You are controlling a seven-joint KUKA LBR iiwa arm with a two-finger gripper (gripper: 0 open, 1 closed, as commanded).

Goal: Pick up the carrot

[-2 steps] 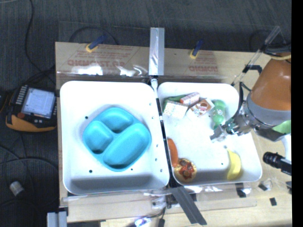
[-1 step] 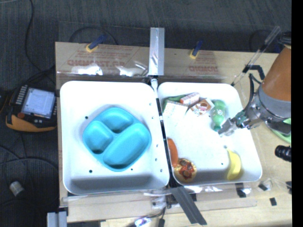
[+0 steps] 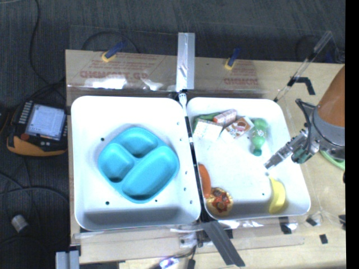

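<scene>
At the near edge of the worktop, dark brackets and clutter below the bins are too blurred to name. In the right bin, the near left corner holds a round, reddish-brown item with yellow specks; what it is cannot be made out. The carrot lies just behind it, touching or almost touching it, running along the bin's left wall, and its near end is partly hidden by that round item. A yellow banana-like piece sits in the near right corner against the wall.

Over the bin's right rim, the pincer reaches in from the right, tilted down and to the left, well apart from the carrot across the bare middle of the bin. Its dark fingers blur together, so I cannot tell whether they are spread or closed; nothing shows between them. The arm behind it is cut off at the right, with the orange band and grey wrist partly visible.

Farther back, a green bottle-like object lies near the far right, beside a heap of packets in the far left corner, their labels unreadable.

The left bin carries a blue divided tray.
</scene>
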